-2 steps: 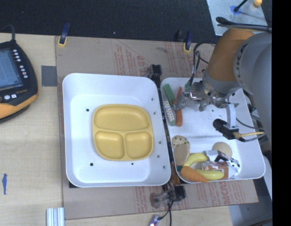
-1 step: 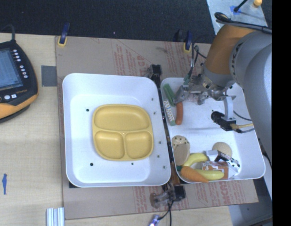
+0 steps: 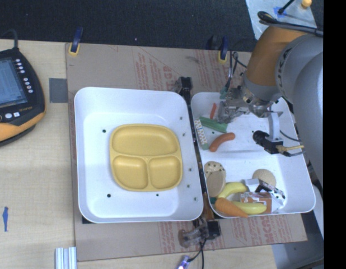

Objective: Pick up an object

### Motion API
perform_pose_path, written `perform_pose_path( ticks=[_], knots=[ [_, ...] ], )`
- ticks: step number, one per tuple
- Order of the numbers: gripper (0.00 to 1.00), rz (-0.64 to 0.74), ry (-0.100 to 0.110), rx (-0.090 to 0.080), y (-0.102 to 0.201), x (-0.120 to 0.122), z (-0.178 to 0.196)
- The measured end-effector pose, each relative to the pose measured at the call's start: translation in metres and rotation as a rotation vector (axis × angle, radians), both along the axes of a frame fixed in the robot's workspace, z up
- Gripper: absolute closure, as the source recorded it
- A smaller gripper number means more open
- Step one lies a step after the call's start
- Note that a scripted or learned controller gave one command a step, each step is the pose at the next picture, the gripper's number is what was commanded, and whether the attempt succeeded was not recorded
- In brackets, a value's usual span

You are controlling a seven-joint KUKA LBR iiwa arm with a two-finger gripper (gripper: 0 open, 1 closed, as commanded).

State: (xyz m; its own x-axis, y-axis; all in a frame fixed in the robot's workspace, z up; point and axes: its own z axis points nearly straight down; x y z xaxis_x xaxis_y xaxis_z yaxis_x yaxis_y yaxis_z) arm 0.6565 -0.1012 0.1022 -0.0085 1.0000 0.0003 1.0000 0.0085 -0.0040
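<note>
1. Fingers (image 3: 232, 110): metal, at the end of the grey arm (image 3: 299, 66), set low over the far left corner of the right bin (image 3: 307, 206). Open or closed cannot be told, since the wrist hardware clutters the view. Nothing is seen held.
2. Green piece (image 3: 213, 124): long, flat and glossy, probably plastic. It lies aslant just beside the fingers on bare bin floor, and is judged the likeliest object to be picked.
3. Sausage (image 3: 222, 142): a smooth orange-red rod with rounded ends, just beside the green piece and lying free.
4. White strip (image 3: 201, 132): ribbed, resting against the bin's left wall.
5. Near-edge heap: a tan sole-shaped piece (image 3: 214, 178), banana (image 3: 234, 189), carrot (image 3: 229, 208), tan disc (image 3: 265, 177) and printed packet (image 3: 272, 196). These touch and overlap, so they are judged harder picks.
6. Left bin (image 3: 89, 195): white, shallow, with rounded corners. It holds a yellow tray (image 3: 146, 156) of moulded plastic with three compartments, lying centred.
7. Cardboard (image 3: 134, 66): a brown sheet under both bins, held by a blue clamp (image 3: 76, 41), presumably against sliding.
8. Worktop (image 3: 33, 195): pale wood, with a control pendant (image 3: 13, 94) at the left.
</note>
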Motion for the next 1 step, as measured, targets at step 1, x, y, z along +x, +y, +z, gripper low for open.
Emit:
perform_pose_path(
  ticks=[1],
  knots=[
    [0.0,0.0,0.0,0.0,0.0,-0.0001,-0.0001]
  ],
)
